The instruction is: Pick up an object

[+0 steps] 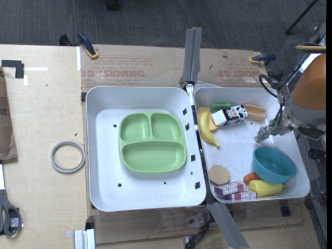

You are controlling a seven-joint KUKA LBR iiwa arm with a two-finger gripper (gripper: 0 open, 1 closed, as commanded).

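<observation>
Wooden bench (36,118), two white bins (98,154) side by side, tape ring (67,156), scissors (9,218)

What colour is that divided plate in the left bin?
Light green: the divided plate shows plainly in the camera view.

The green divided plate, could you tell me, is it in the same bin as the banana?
No, the green divided plate lies in the left bin, while the banana lies in the right bin.

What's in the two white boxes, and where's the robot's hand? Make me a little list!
left bin: green divided plate
right bin: banana, blue bowl, round cookie, toy car, yellow lemon-like toy
end effector: over the right bin, above the blue bowl, holding nothing visible
bench: grey ring left of the bins
</observation>
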